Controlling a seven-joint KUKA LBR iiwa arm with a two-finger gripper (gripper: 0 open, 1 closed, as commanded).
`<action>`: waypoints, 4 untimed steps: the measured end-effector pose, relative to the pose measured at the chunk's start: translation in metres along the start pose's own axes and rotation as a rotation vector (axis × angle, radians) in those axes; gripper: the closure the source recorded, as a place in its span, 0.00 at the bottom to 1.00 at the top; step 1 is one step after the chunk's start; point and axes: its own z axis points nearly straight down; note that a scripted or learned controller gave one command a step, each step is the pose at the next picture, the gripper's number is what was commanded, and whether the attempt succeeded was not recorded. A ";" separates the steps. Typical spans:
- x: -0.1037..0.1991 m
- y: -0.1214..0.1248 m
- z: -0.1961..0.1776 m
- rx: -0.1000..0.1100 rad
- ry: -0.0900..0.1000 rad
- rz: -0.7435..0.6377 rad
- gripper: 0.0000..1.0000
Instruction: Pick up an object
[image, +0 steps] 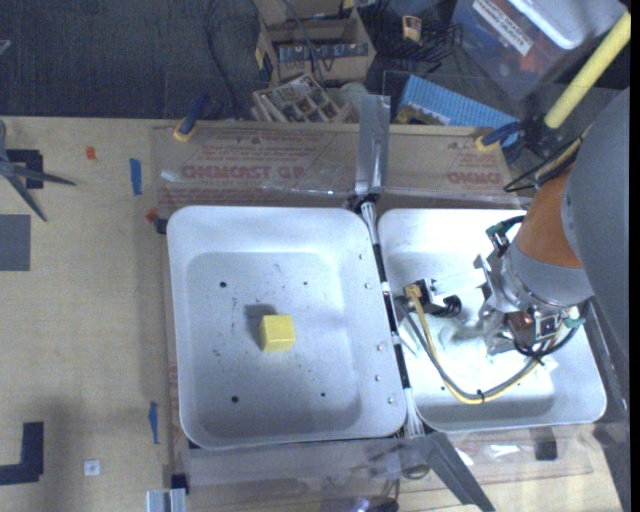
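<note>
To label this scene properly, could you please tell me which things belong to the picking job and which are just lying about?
Job: yellow cube, left bin, tool, right bin.
Lying about: lettered cardboard, blue strip, dark square.

Arm (608, 170): a broad, rounded casing is shown in plain matt grey, smooth along its length and shaded darker toward one side.
Orange band (545, 228): a curved collar in flat orange is set between the grey casing and the wrist.
Wrist (540, 278): a grey ring, paler than the casing, is stepped in beneath the orange collar.
Teal fitting (497, 232): a small teal piece is seen at the wrist's edge.
Tool (497, 325): a compact cluster of pale grey metal parts is seen, its finer detail blurred; small red and green spots are carried on its side.
Cables (530, 345): thin dark leads are looped along the tool's lower edge.
</note>
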 end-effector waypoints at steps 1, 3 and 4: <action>0.000 -0.013 -0.117 -0.003 0.003 0.012 1.00; -0.022 0.003 -0.060 0.000 -0.001 0.024 1.00; -0.022 0.003 -0.069 0.000 -0.003 0.022 1.00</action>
